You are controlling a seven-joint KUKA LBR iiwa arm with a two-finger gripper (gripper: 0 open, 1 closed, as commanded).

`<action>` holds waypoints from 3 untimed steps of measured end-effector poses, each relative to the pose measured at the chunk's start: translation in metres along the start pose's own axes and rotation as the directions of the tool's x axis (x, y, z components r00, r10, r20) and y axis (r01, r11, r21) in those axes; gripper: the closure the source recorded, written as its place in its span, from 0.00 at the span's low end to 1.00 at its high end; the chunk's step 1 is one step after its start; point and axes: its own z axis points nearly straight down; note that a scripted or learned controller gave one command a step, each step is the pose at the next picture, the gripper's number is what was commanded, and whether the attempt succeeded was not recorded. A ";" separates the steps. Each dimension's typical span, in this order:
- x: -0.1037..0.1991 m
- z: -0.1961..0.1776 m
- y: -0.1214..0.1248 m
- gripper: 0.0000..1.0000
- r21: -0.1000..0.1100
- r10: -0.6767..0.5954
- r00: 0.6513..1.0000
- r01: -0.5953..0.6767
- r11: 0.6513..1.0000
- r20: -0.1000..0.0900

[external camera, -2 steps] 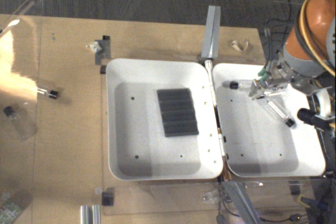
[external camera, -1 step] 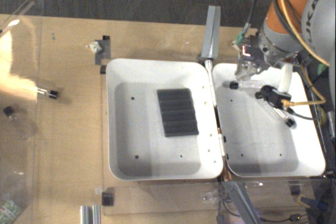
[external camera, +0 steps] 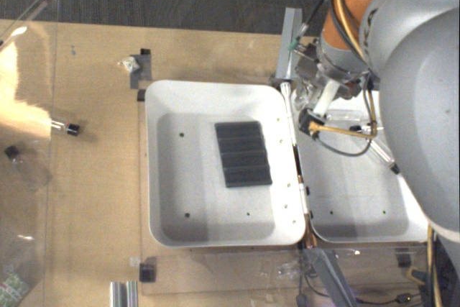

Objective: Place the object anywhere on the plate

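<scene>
Placement is looking not yet begun: a dark ribbed slab (external camera: 244, 154), the only loose thing in the bins, is lying flat on the floor of the left bin (external camera: 180, 183), a little right of its middle and apart from every wall, with open white floor all around it. That free lie is leaving room for a straight approach from above, which is probably why it is sitting there. Whether this slab is serving as the object to be moved or as the plate to receive it is not clear, since nothing else is lying in either bin. The gripper (external camera: 314, 103) is hanging over the upper left corner of the right bin (external camera: 359, 190), just beside the wall the two bins share, near the slab but not over it. The grey arm (external camera: 417, 83) is reaching in above it and covering much of that bin. Whether the claw is spread wide, drawn narrow or carrying anything cannot be told, because the wrist is hiding its lower end.
</scene>
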 end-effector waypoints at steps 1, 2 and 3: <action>0.058 0.032 -0.047 1.00 0.000 -0.312 0.950 0.312 0.950 -0.002; 0.111 0.042 -0.076 1.00 -0.001 -0.436 0.900 0.436 0.900 -0.002; 0.182 0.112 -0.068 1.00 -0.001 -0.686 0.728 0.686 0.728 -0.001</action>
